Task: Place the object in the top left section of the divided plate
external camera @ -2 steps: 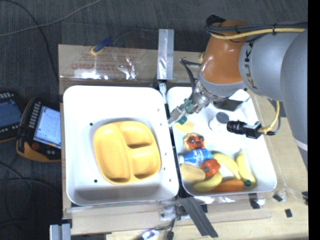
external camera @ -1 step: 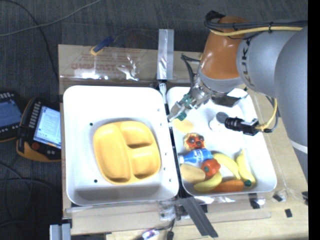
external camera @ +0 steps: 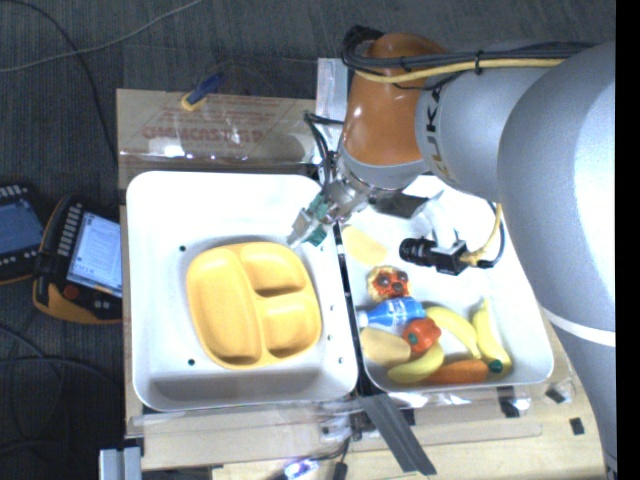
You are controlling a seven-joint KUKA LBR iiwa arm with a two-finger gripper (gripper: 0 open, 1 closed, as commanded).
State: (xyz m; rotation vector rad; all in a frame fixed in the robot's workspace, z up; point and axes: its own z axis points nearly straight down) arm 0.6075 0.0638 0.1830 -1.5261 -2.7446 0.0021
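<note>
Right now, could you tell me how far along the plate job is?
Early. The plate in the left bin has nothing in its sections. The tool hovers at that bin's right rim; whether it carries anything is unclear. Toy food sits in the right bin. Placing remains.

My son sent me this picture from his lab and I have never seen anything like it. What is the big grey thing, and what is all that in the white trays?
The big grey thing is a robot arm with an orange band near its wrist, reaching in from the right. The single camera is fixed above the bench, looking down at a slant. At the arm's tip is a small two-finger gripper, hanging over the inner edge of the left bin, beside the yellow divided plate lying in that bin. I cannot make out anything between its fingers. The right bin holds toy food in a heap: bananas, a carrot, a blue object and a few more pieces. All sections of the plate look bare.
</note>
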